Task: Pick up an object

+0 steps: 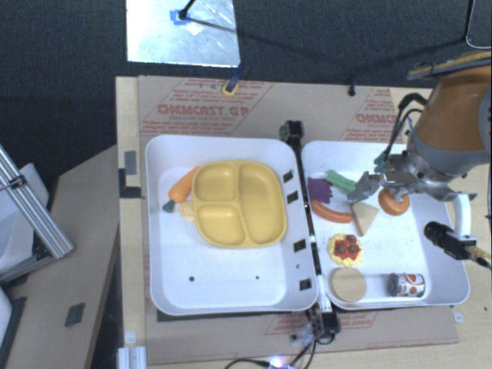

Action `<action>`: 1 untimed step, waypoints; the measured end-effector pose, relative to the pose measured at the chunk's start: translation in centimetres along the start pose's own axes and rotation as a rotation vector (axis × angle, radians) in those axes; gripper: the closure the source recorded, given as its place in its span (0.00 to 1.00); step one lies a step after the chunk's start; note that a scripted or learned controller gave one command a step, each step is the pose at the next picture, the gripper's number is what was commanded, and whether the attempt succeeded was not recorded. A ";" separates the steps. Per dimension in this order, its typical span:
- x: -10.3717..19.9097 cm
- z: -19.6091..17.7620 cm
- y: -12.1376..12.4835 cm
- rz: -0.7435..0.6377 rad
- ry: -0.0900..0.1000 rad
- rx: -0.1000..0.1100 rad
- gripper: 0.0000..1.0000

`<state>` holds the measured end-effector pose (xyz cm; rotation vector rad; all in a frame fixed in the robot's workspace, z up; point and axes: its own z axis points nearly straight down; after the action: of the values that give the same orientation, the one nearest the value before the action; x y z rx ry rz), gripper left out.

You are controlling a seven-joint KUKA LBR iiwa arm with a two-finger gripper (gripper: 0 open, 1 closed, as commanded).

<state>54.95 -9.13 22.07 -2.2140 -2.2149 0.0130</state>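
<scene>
Camera view: tool over crowded right bin, finger state unclear; cheese wedge below.

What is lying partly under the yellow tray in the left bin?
A toy carrot lies at the yellow tray's left edge, its orange body and green tip visible. Whether its other end goes under the tray is covered.

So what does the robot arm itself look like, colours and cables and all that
The arm is a thick rounded body, orange on its broad upper band and grey below it toward the wrist. Dark cables loop along its left side down to the gripper, a small metallic grey assembly. A white curved piece and a black cylindrical part sit beneath the arm on the right.
</scene>
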 end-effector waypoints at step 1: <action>0.0 -0.7 0.2 -0.002 -0.001 -0.013 0.00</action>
<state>55.21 -9.10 22.78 -2.2185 -2.2249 -0.0008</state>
